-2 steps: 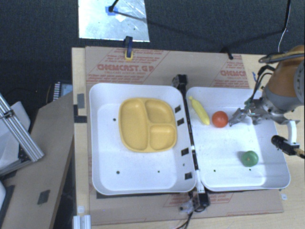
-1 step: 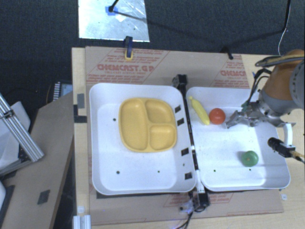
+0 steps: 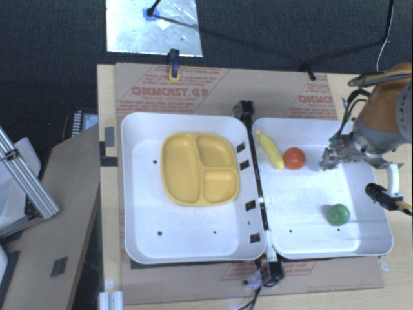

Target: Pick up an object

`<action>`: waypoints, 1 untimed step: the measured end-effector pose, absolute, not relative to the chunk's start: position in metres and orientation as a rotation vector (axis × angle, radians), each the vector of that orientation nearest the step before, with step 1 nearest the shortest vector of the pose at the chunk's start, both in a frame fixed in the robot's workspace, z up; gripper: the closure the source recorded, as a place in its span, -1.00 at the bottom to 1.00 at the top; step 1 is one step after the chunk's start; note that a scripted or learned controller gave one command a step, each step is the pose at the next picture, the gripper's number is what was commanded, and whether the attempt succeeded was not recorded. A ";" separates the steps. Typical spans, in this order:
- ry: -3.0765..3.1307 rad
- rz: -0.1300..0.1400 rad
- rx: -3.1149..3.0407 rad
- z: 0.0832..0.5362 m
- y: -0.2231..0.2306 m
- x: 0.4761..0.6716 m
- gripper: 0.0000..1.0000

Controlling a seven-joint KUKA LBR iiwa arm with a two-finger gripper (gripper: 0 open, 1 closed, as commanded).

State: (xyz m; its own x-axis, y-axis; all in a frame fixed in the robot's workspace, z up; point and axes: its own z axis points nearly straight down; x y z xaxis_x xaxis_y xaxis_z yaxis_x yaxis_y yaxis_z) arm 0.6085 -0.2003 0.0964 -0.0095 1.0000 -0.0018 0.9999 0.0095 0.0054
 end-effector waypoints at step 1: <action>2.225 0.005 2.210 0.140 -0.202 0.610 1.00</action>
